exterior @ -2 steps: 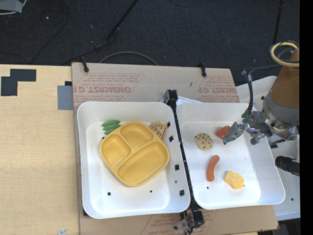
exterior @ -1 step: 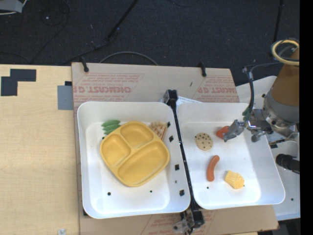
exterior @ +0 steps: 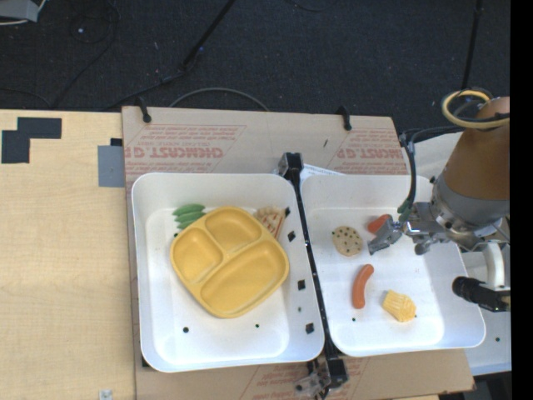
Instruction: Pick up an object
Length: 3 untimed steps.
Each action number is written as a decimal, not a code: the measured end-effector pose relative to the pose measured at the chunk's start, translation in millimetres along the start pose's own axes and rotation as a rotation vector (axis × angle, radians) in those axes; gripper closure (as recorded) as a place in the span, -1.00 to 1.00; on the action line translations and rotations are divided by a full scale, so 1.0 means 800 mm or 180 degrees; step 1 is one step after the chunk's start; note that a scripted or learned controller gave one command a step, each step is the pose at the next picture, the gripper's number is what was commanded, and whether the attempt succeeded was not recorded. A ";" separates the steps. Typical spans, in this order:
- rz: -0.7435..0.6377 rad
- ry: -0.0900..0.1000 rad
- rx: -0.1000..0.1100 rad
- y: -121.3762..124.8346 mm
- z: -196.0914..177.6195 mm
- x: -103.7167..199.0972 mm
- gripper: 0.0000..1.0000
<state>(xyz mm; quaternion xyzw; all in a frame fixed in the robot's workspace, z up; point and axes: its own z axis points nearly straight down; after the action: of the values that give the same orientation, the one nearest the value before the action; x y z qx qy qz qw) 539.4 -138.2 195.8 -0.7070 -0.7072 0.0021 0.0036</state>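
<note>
In the right bin (exterior: 466, 323) lie a round speckled cookie (exterior: 346, 240), a small red piece (exterior: 379, 222), an orange-red sausage (exterior: 361, 286) and a yellow corn-like chunk (exterior: 399, 306). My gripper (exterior: 398, 238) hangs over the upper middle of this bin, just right of the cookie and right beside the small red piece. Nothing is seen held in it. The grey wrist with its orange band (exterior: 481, 161) reaches in from the right.
The left bin (exterior: 150, 307) holds a yellow divided plate (exterior: 229, 261), a green leafy piece (exterior: 188, 214) and a tan waffle-like piece (exterior: 271, 219). A black divider (exterior: 305, 257) runs between the bins. Cardboard lies under both.
</note>
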 end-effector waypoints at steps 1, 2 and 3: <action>0.0006 0.0002 0.0003 0.001 0.067 0.013 -1.00; 0.0003 0.0000 0.0001 -0.001 0.134 0.014 -1.00; 0.0017 -0.0002 -0.0005 0.000 0.118 0.013 1.00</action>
<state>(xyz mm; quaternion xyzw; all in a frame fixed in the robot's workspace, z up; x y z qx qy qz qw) 538.4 -127.7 101.3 -0.7089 -0.7053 0.0017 0.0029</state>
